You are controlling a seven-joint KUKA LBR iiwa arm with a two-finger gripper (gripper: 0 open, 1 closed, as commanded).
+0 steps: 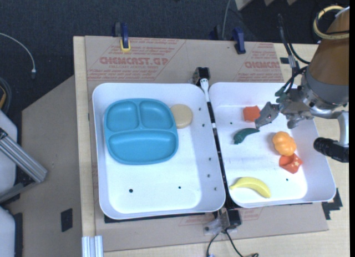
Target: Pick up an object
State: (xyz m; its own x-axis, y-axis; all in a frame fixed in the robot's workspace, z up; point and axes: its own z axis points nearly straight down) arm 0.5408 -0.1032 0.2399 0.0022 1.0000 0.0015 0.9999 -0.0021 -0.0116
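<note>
Over right bin, far side: gripper, reaching in from right, hanging just beside orange block and above dark green piece; cannot tell grip state. Nearer: orange fruit, touching red piece; banana at near edge. Across in left bin: blue divided plate, beige disc beside it.

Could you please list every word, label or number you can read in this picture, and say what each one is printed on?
"CHEMCAST G.P": red print on the brown paper covering of the board behind the left bin.
A second red print of the same kind sits on the board behind the right bin, partly cut off by the arm; it looks like the same word, but I cannot read it for sure.
The smaller red lines under both prints are too blurred to read.
</note>
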